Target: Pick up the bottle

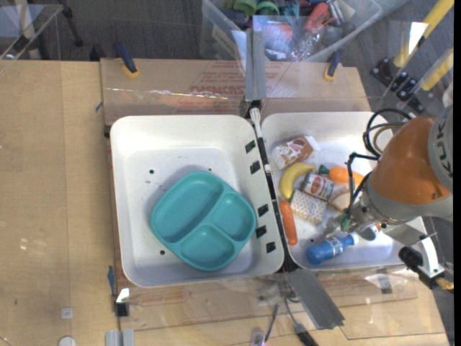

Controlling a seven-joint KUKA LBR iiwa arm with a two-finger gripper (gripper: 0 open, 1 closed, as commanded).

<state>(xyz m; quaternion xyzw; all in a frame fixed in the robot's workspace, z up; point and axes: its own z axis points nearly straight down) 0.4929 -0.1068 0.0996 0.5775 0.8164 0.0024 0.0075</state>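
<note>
we see the gripper (351,222) low in the right bin (338,125), just above the blue bottle's (330,248) far end; can't tell its grip state, arm hides it. bottle lies on its side near the bin's front wall, smooth plastic. no label text is legible to us. beside it: 1 yellow banana (290,178), 1 carrot (289,223), 1 red-labelled can (318,187), 1 speckled sponge-like block (308,206), 1 red/white packet (294,151). left bin (133,193) holds 1 teal 3-section plate (202,220). 2 bins total.
</note>
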